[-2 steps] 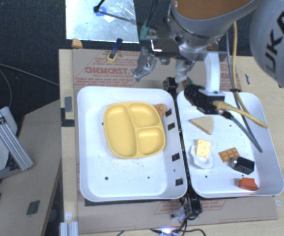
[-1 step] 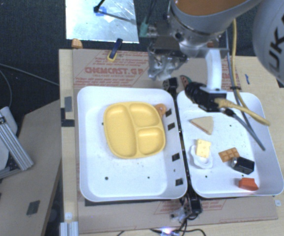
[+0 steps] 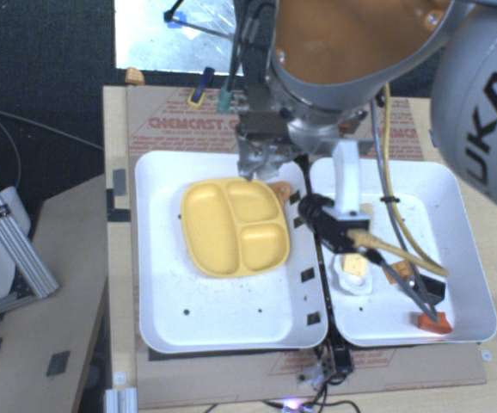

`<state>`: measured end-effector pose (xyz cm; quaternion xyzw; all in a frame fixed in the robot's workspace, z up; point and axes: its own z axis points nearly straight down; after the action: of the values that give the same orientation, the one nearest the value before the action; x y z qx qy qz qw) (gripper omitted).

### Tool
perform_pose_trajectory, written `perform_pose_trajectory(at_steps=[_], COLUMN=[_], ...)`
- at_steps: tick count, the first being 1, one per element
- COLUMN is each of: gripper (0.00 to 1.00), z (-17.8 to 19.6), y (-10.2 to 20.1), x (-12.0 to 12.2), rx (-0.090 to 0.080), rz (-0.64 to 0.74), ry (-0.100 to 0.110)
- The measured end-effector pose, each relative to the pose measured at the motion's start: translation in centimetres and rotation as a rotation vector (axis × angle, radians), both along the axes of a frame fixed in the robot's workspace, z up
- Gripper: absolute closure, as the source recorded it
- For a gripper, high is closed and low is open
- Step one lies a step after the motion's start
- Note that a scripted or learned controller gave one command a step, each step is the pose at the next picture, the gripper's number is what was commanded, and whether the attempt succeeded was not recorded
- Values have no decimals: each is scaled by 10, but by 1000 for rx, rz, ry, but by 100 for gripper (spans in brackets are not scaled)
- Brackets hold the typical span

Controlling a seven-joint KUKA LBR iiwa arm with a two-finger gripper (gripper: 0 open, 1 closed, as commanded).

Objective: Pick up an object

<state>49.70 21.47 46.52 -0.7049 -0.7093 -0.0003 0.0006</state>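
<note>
A yellow divided plate (image 3: 234, 227) lies in the left bin (image 3: 223, 321), near its back right part. My gripper (image 3: 254, 166) hangs over the plate's far rim, at the back of the left bin. A small brown object (image 3: 279, 190) peeks out beside the plate's far right corner, just right of the gripper. In the right bin (image 3: 463, 231) lie a white and yellow fried-egg toy (image 3: 354, 272) and grey tongs with orange tips (image 3: 416, 295).
The ridge between the two bins (image 3: 317, 274) runs just right of the plate. On the cardboard behind the bins lie a blue and yellow tool (image 3: 201, 88) and a small orange piece (image 3: 133, 76). The arm's wide body overhangs the back of both bins.
</note>
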Motion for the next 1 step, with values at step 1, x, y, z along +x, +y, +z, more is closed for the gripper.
perform_pose_trajectory(at_steps=[1], gripper=[100], z=[-78], y=[-56], x=[-11], rx=[-3], rz=[-10], ry=[4])
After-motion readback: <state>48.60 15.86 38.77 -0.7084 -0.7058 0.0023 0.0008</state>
